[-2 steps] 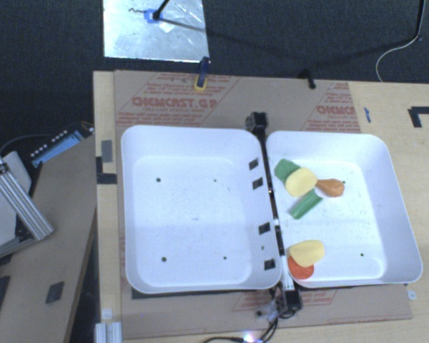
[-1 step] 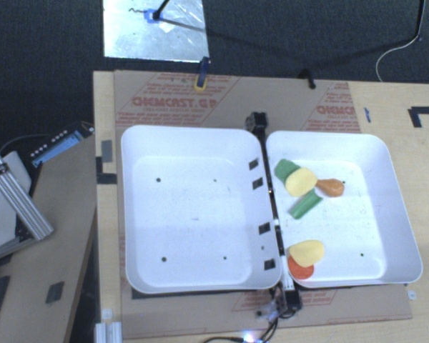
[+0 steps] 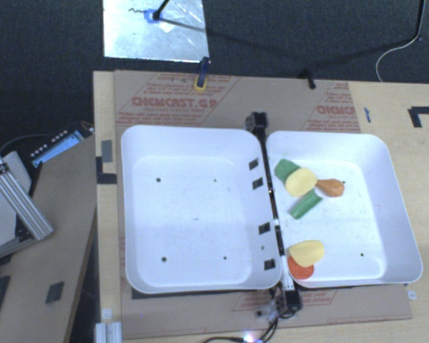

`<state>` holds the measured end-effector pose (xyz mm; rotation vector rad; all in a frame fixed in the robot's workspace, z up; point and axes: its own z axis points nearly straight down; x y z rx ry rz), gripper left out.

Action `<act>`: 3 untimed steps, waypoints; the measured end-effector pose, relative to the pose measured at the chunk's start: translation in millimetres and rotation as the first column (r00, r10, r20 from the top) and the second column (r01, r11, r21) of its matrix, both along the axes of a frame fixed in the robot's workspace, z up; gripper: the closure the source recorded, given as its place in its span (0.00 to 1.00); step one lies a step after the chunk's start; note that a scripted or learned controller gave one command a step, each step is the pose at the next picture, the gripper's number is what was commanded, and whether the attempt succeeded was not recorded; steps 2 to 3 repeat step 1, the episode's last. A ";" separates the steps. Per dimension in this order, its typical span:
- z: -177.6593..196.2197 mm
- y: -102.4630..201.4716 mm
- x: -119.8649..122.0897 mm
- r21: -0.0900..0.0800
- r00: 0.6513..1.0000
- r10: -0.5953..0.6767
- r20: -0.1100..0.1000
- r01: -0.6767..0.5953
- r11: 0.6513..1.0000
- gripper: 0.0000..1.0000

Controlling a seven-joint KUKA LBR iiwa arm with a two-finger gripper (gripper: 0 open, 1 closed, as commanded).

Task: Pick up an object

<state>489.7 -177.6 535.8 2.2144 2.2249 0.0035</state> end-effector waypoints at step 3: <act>-0.7 -30.1 26.5 -0.003 1.000 -0.004 0.001 0.004 1.000 1.00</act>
